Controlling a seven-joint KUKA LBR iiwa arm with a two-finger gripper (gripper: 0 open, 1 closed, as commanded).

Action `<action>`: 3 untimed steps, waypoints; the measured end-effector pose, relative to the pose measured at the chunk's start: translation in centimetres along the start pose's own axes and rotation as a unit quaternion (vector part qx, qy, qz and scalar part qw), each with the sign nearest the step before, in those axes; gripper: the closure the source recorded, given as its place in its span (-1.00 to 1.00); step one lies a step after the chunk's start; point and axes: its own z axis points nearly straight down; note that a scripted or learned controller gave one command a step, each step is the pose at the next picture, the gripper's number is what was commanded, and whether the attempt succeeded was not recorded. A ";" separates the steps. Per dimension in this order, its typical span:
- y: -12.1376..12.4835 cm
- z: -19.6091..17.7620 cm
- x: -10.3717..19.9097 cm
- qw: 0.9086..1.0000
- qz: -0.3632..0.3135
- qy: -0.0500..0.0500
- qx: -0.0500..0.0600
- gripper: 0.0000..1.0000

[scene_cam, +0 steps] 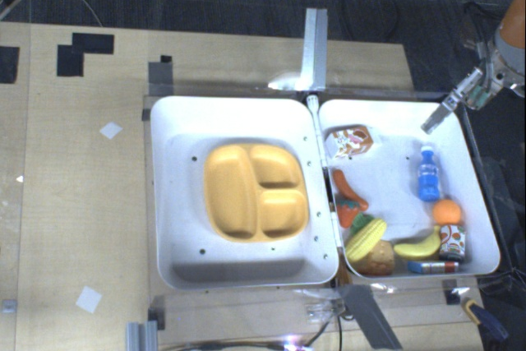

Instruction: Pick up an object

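The right bin [394, 115] holds several items: a blue bottle [428, 174], an orange [448, 211], a banana [417, 246], a small can [452, 242], a corn cob [366, 236], a brown potato [376, 258], an orange-red carrot [348, 191] and a white snack bag [349, 142]. My gripper [433, 122] hangs over the bin's far right corner, slanting down and to the left. It is apart from the blue bottle, up and slightly right of it. Nothing shows in it.
The left bin [177, 177] carries a yellow divided tray [253, 191]. A metal post [315, 45] rises behind the wall between the bins. A red and blue marker [433, 265] lies by the right bin's near wall. Bare bin floor [386, 177] lies between the bag and bottle.
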 end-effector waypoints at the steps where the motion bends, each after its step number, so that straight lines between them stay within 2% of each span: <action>1: 0.3 -1.4 -0.1 1.000 -0.002 -0.005 -0.003 1.00; 2: 0.4 0.5 -0.4 0.991 0.132 0.001 0.001 1.00; 3: 1.8 1.5 -1.6 0.969 0.247 0.001 0.001 1.00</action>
